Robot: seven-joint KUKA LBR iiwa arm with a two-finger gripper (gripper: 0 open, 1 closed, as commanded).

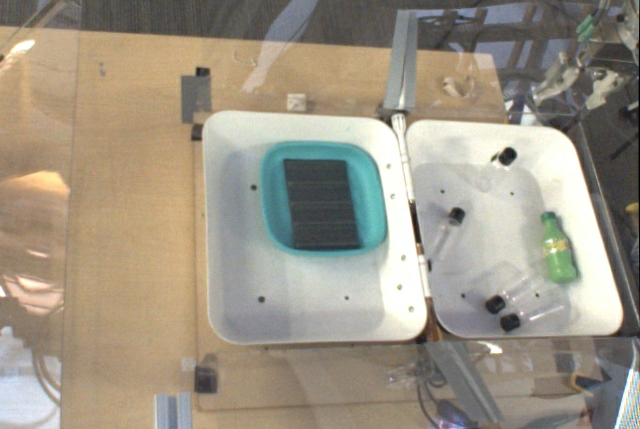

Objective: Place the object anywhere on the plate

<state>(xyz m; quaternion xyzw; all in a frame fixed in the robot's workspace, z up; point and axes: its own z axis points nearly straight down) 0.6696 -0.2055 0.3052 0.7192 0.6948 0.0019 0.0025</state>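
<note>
A teal plate (272, 207) with rounded corners lies in the upper middle of the left white bin (300, 307). A dark grey ridged rectangular block (322, 204) rests flat on the plate, covering most of its centre, its long side running away from the camera. Nothing is touching the block.
The right white bin (480, 257) holds a small green bottle (558, 247) near its right wall and several clear vials with black caps, such as one (456, 215) near the left and two (502, 312) at the front. A metal frame with cables (590, 67) stands beyond the right bin's far corner.
</note>
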